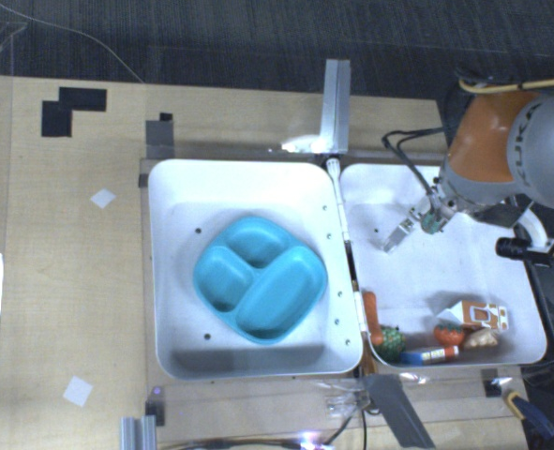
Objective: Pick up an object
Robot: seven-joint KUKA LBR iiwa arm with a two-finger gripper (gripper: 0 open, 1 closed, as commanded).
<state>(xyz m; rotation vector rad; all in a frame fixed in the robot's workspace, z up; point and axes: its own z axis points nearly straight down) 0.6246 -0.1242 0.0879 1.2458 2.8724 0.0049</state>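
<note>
Two shallow white bins sit side by side on the wooden worktop (61, 279). The left bin (178, 251) holds a blue divided plate (260, 277) with three compartments, lying flat near the bin's middle. The right bin (417, 279) carries a small cluster of objects along its near edge: an orange carrot-like piece (371, 313) close to the wall shared with the left bin, a dark green item (390, 340) just beside it, a marker-like stick with blue and red parts (428, 354), a small red object (448, 336), and a little carton with a white and orange face (479, 315) lying next to a pale brown lump (481, 340). The grey arm with its orange band (483, 139) reaches in from the right, and its pincer (400, 232) hangs over the bare upper part of the right bin, well apart from the cluster. Whether the pincer is released or clenched cannot be told at this size; nothing is seen between its tips. Black cables (410, 153) loop near the wrist.
</note>
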